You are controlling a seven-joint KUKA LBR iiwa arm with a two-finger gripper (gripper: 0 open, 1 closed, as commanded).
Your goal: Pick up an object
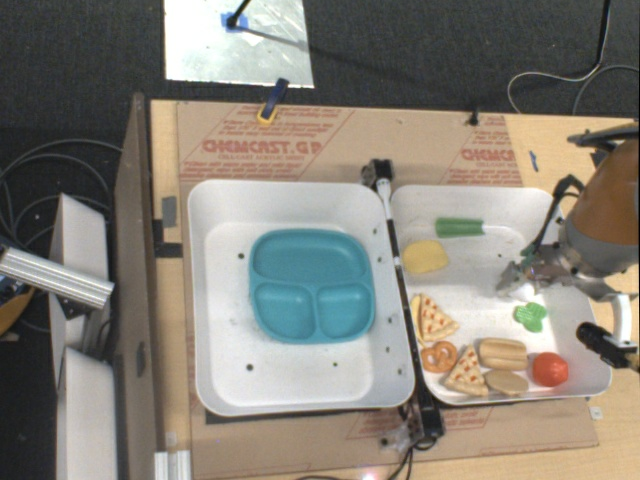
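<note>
Green broccoli piece lies flat in right bin.

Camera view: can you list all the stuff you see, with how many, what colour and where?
bins: two, white, side by side on the bench
plate: one, teal, three sections, in the left bin
green stick: one, green, top of the right bin
yellow lump: one, yellow, right bin, below the stick
pizza slices: two, orange and yellow, lower left of the right bin
pretzel: one, brown, between the slices
bread pieces: two, tan, bottom of the right bin
tomato: one, red, bottom right corner
green leafy bit: one, green, right side of the right bin
arm: one, grey and orange, from the right
tool: one, grey, over the right bin
</note>
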